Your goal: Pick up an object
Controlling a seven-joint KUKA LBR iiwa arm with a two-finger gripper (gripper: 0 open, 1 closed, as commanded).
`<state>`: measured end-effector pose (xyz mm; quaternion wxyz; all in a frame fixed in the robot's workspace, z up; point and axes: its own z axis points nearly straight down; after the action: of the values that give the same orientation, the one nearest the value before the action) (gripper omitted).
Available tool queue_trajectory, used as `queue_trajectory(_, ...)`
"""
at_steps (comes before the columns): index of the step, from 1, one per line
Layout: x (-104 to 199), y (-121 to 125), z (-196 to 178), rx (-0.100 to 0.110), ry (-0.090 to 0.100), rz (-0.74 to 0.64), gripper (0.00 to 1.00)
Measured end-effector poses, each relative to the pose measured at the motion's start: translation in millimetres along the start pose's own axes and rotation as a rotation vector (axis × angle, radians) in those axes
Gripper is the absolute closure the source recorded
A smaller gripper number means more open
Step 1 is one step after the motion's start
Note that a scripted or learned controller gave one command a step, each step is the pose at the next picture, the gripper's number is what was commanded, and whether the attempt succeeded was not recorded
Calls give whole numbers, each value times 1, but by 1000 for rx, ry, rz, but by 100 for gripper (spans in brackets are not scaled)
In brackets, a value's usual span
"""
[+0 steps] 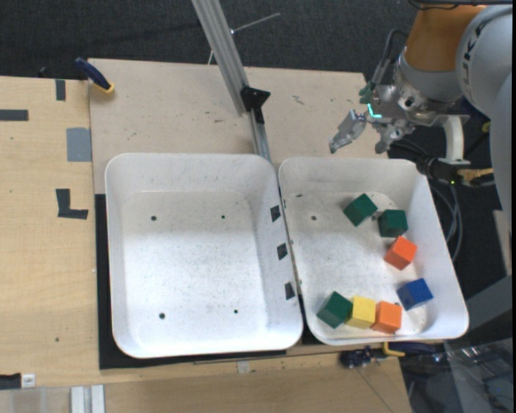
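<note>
The jaws stand spread apart with nothing between them, hovering above the far rim of the right bin, over the surface. In that bin lie 7 blocks: 2 dark green cubes side by side near the far wall, an orange cube, a blue cube, and a near-wall row (touching one another) of green, yellow and orange. The left bin sits alongside.

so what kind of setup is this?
Likely a lab bin-picking test bench: a robot arm with its gripper above two white bins, coloured blocks in the right one, tape marks on the bench.
</note>
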<state>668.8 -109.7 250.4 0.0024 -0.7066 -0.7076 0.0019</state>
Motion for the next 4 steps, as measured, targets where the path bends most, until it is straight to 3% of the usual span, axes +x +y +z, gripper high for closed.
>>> queue_trajectory(1, 0, 1, -3, -5, -2, -1, 0)
queue_trajectory(4, -5, -1, 158, 2, -1, 0, 0)
